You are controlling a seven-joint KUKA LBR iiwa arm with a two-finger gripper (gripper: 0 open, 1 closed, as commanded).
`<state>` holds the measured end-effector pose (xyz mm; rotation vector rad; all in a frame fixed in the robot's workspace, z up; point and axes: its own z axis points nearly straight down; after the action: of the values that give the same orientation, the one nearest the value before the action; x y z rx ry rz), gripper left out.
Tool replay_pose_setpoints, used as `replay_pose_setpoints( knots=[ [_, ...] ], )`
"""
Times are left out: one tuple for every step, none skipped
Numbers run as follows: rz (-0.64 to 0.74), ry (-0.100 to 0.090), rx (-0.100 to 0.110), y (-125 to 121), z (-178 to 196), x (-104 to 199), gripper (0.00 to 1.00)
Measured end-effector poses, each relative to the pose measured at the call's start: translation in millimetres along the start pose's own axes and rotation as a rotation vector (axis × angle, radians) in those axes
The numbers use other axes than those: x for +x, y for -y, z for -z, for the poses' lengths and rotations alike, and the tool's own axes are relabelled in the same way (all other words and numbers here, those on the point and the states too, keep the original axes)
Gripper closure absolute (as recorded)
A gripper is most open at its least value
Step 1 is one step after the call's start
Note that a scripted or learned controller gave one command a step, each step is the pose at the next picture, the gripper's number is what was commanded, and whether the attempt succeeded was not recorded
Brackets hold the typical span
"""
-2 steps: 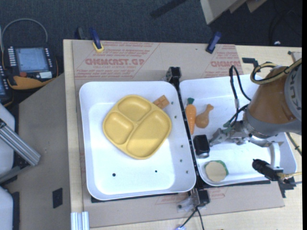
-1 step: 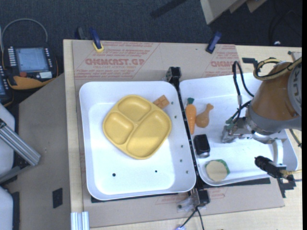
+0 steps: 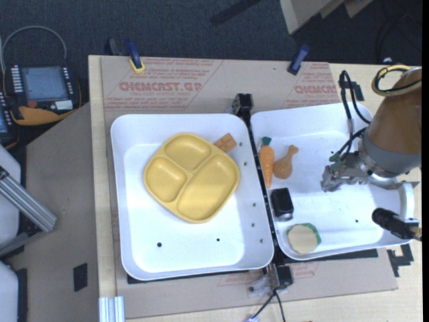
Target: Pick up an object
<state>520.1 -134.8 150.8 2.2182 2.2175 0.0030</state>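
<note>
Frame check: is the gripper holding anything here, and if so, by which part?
Nothing is held. The gripper hangs over bare floor of the right bin, apart from the toy drumstick and carrot.

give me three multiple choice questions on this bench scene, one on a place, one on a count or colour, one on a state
1. Where does the yellow divided plate lie?
A. in the left bin
B. in the right bin
C. on the bare bench

2. How many compartments does the plate have?
A. two
B. three
C. five

3. How does the gripper stand?
A. over the right bin, nothing between its fingers
B. clamped on the carrot
C. over the plate

Answers: 1 A, the plate sits inside the left bin. 2 B, its ridges mark three sections. 3 A, it hangs over bare white floor, apart from the carrot.
</note>
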Motion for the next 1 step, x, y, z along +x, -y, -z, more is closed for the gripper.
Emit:
replay_pose_setpoints(
  knots=[
    [0.001, 0.000, 0.000, -6.4, 43.8, 0.8, 1.00]
  ],
)
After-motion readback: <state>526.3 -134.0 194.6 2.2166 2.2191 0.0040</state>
